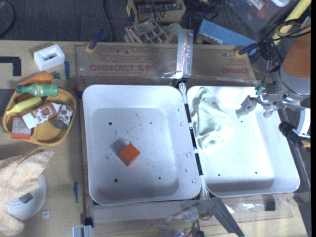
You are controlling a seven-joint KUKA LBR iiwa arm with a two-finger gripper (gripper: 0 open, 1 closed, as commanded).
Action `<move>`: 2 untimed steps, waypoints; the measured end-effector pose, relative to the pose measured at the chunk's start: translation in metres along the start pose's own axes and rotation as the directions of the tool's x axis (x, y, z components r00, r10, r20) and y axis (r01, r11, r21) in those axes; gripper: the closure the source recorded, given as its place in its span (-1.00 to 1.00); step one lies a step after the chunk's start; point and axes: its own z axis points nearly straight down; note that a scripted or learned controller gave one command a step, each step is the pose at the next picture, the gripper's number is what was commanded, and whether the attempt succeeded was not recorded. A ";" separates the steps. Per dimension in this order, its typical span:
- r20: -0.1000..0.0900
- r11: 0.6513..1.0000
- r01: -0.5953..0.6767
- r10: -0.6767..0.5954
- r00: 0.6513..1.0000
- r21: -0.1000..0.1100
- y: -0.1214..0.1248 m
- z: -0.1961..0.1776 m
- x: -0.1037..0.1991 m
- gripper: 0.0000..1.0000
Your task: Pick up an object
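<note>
Gripper (255, 104) of the grey arm hangs over the upper right part of the right shallow white bin (276, 184); whether it is open or closed I cannot tell. A crumpled pale cloth (206, 120) lies at that bin's left side, while a small orange block (130, 154) rests in the left shallow white bin (98, 102).

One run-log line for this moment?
gripper: over right bin, nothing held | white cloth: right bin | orange block: left bin
</note>
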 end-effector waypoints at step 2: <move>0.003 0.998 -0.066 0.066 0.998 -0.004 0.047 0.091 0.000 -1.00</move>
